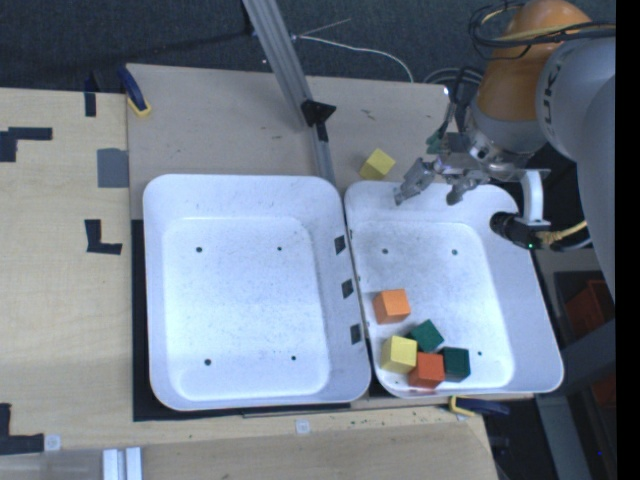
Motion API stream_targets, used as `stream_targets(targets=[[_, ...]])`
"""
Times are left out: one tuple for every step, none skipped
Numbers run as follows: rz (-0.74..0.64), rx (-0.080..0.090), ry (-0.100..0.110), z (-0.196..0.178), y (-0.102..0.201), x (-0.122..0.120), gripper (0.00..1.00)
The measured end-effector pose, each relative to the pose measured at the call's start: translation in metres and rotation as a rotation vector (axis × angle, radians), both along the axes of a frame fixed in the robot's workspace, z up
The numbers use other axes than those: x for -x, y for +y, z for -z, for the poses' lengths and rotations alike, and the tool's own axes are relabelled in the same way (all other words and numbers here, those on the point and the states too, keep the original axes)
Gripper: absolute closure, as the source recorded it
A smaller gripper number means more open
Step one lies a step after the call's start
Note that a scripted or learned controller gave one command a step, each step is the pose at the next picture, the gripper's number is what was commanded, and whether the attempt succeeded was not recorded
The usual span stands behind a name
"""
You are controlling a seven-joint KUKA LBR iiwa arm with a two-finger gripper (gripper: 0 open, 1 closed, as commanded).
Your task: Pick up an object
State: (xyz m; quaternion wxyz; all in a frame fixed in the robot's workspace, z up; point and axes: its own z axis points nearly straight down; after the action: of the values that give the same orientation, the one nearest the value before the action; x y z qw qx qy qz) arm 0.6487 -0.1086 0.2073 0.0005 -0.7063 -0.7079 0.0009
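Two shallow white plastic bins sit side by side on the tan wooden counter (220, 128): the left bin (160, 268) and the right bin (520, 298), whose near end carries five small cubes, counted as two orange cubes (391, 305) (429, 368), two dark green cubes (427, 335) (456, 362) and one yellow cube (402, 352), clustered and mostly touching. A sixth cube, a second yellow cube (378, 164), lies on the counter just beyond the right bin's far rim. The grey two-finger gripper (432, 190) hovers over that far rim with its fingers spread and nothing between them, well apart from the cluster.
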Motion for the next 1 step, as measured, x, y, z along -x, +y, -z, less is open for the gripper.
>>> stream_targets(targets=[[0.001,-0.001,0.004,0.0165,0.0245,0.0504,0.00]])
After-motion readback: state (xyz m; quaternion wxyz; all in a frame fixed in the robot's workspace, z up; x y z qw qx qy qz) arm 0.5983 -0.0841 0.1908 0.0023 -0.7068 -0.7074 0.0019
